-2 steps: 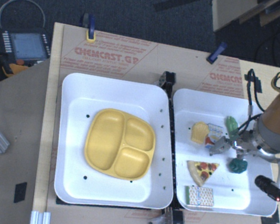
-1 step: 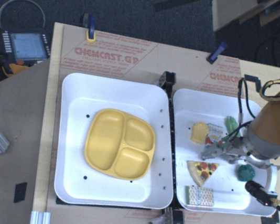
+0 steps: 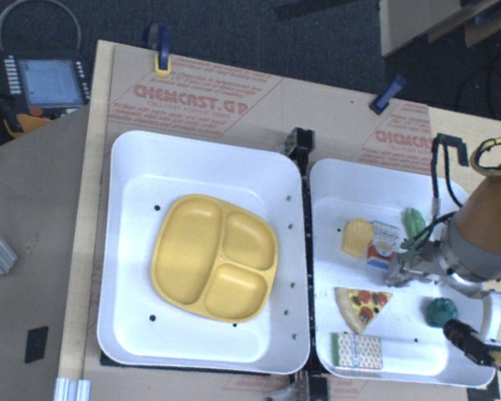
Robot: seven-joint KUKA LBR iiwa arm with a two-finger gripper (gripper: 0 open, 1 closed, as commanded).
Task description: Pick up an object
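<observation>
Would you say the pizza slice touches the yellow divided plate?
Apart. The camera view shows the pizza slice in the right bin, the yellow divided plate in the left bin.

Even, fairly bright overhead light falls on the tabletop (image 3: pixel 248 99), and the two white bins (image 3: pixel 123 221) come close to washing out, with little surface detail. Shadows are soft and short, lying along the bin rims and under the yellow divided plate (image 3: pixel 214 257). The dark floor at the top stays dim. Focus is moderate, and small items in the right bin (image 3: pixel 328 189) look slightly soft and grainy.
</observation>
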